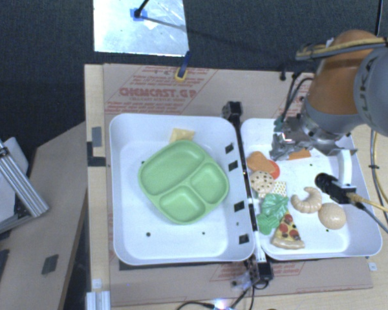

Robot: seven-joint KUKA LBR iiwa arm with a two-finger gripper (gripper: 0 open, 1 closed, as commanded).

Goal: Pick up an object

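Two shallow white bins sit side by side on a cardboard-covered bench (161, 89), and my gripper (281, 148) hangs over the back of the right bin (365, 234), though I cannot tell how its tips stand. Just beside it lies a small flat orange piece (300, 154), with an orange-red round food (263, 165) toward the divider. Nearer the front lie a cookie (261, 183), a cracker (279, 188), a green leaf (271, 210), a pizza slice (288, 233), a croissant (308, 201) and a tan roll (332, 216), while the left bin (126, 192) holds a green tray (183, 181) and a yellow wedge (181, 135).
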